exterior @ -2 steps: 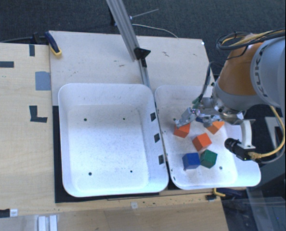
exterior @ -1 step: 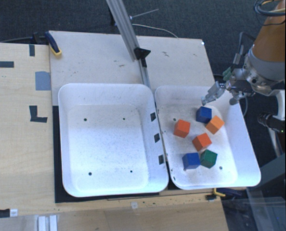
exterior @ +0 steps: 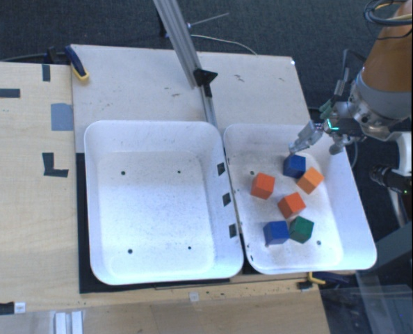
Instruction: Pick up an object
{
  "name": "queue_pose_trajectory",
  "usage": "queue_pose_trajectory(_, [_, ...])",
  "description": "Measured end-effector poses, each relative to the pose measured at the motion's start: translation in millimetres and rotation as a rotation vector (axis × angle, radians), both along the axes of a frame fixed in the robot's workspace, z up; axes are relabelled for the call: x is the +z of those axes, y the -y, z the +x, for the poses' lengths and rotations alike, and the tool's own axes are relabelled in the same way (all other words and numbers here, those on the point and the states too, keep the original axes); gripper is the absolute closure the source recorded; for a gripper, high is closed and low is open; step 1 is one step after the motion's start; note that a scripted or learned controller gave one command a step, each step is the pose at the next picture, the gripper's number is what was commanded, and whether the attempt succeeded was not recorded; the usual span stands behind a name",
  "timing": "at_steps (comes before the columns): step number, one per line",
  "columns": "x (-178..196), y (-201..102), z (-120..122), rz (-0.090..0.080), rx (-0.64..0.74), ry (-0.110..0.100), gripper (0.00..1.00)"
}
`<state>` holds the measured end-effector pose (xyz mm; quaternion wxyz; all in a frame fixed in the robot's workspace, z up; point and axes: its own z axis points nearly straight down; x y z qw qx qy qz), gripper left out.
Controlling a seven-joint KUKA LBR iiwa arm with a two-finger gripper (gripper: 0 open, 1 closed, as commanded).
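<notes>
The right bin point(exterior: 345, 252) holds several small cubes: a blue one point(exterior: 295, 165) at the top, an orange one point(exterior: 310, 180) beside it, an orange-red one point(exterior: 263, 185) to the left, another orange-red one point(exterior: 291, 204), a second blue one point(exterior: 276, 232) and a green one point(exterior: 301, 229) near the front. My gripper point(exterior: 320, 142) hangs open above the bin's far right part, just beyond the top blue cube. One grey finger point(exterior: 305, 137) points down-left toward that cube and the other point(exterior: 336, 145) sits to its right. Nothing is between them.
The left bin point(exterior: 99, 207) stands beside the right one. A slanted metal rail point(exterior: 181, 37) runs from the top toward the bins' shared wall. A yellow-handled clamp point(exterior: 76, 62) lies at the bench's far left corner. The arm's orange band point(exterior: 391, 54) is at the right.
</notes>
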<state>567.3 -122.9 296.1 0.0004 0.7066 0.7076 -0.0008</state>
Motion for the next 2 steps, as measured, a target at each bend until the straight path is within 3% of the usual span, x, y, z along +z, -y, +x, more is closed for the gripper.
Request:
queue_pose_trajectory(1, [-148.3, 23.6, 22.7, 0.002, -0.002, -0.008, 0.0])
queue_pose_trajectory(2, [-101.8, 30.4, 52.0, 0.0, 0.001, 0.005, 0.0])
